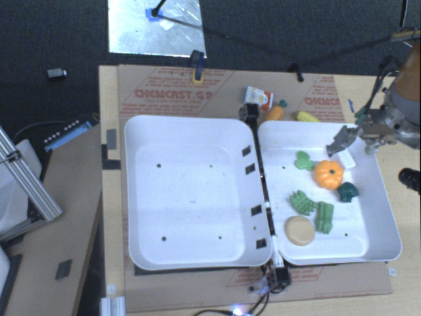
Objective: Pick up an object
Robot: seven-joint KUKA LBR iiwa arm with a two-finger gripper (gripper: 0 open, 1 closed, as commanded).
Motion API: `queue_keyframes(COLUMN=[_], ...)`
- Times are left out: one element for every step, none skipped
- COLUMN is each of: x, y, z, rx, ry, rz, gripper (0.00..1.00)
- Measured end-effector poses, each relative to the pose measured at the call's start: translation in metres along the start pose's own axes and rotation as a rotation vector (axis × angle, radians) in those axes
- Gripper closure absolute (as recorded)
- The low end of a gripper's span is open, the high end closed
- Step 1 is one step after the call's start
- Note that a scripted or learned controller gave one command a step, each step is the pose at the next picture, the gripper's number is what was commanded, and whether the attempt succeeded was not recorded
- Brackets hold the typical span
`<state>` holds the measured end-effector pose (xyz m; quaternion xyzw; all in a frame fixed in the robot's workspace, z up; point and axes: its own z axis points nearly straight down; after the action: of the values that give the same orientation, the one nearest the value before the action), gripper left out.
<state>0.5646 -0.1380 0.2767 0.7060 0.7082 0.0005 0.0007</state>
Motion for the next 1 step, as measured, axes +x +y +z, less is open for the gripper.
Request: queue_keyframes(x=[-0.066], y=[-0.0131], z=[0.0964], rx=[0.009], ry=[-0.001], rz=[0.008], gripper=[0.0])
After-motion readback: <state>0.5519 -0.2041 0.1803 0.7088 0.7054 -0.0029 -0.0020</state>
